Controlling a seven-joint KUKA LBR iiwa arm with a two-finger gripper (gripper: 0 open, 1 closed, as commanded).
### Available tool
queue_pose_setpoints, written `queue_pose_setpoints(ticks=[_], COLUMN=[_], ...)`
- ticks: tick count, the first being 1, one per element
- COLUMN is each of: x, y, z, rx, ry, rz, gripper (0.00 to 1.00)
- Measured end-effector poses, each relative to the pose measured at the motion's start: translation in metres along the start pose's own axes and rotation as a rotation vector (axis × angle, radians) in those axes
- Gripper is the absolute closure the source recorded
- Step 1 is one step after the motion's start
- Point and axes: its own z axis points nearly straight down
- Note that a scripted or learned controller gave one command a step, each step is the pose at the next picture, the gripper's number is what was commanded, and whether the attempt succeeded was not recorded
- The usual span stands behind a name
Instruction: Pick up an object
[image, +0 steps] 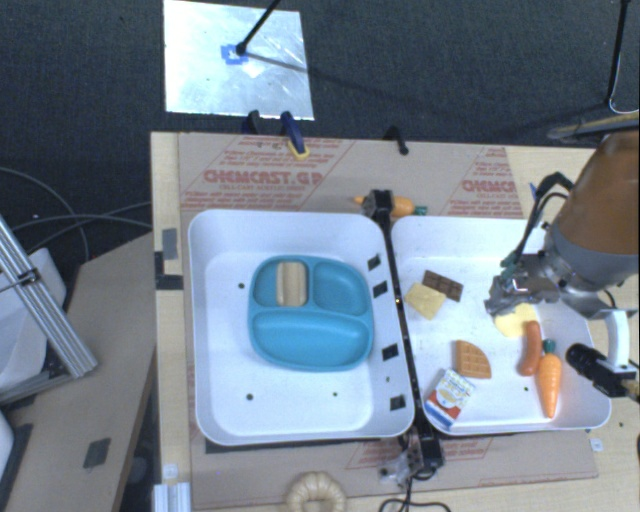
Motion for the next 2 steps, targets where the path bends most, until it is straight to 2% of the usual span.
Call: queue_pose_setpoints(ticks=[1,2], x=[0.0,0.052], y=[0.001,0.028], z=[0.001,0.007], rx=[0.005,0.005], ry=[0.001,0.003], rz=[0.001,-0.006], gripper=[1.0,1.0])
